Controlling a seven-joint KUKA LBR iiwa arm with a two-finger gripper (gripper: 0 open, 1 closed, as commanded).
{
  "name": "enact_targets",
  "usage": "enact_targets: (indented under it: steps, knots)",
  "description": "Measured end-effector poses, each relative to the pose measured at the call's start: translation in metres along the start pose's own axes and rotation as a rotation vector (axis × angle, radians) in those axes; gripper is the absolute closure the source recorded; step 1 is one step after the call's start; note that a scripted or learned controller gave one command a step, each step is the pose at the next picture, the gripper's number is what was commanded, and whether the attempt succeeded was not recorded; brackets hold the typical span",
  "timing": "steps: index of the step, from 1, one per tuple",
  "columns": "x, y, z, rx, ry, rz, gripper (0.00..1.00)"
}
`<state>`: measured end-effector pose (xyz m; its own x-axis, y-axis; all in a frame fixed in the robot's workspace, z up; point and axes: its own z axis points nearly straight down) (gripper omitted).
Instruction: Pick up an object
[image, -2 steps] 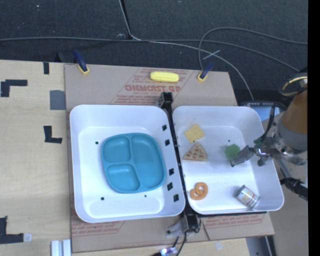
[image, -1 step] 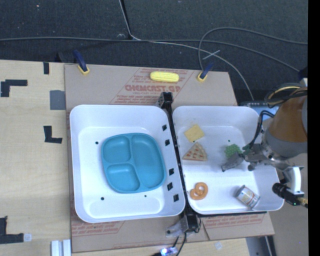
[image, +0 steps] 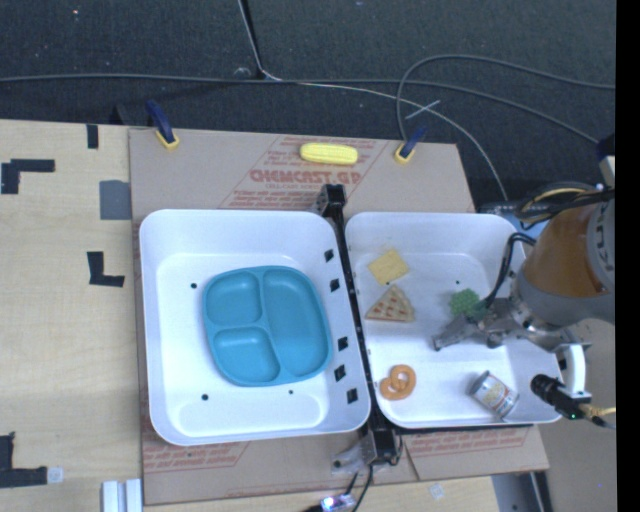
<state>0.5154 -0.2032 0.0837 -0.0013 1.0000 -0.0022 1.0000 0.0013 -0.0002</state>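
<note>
A small silver metal can lies nearest. The gripper, grip unreadable from here, hovers by a green broccoli-like piece; it could nudge it away.

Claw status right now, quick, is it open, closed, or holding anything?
Claw: low in the right bin, beside the green broccoli piece; whether it is open or closed cannot be told, and nothing is seen in its grasp.

Just beside the claw sits a green sprig; past it lie a pale yellow square, a tan waffle-patterned wedge and an orange ring. The silver can lies near it. Well apart from it, a blue divided plate fills the white bin.
</note>
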Motion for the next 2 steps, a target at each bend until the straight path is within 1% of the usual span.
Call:
enact_targets:
  steps: [1, 2]
  knots:
    - [-0.001, 0.001, -0.013, -0.005, -0.002, 0.0, 1.0]
    - [0.0, -0.004, -0.056, -0.001, 0.002, 0.0, 1.0]
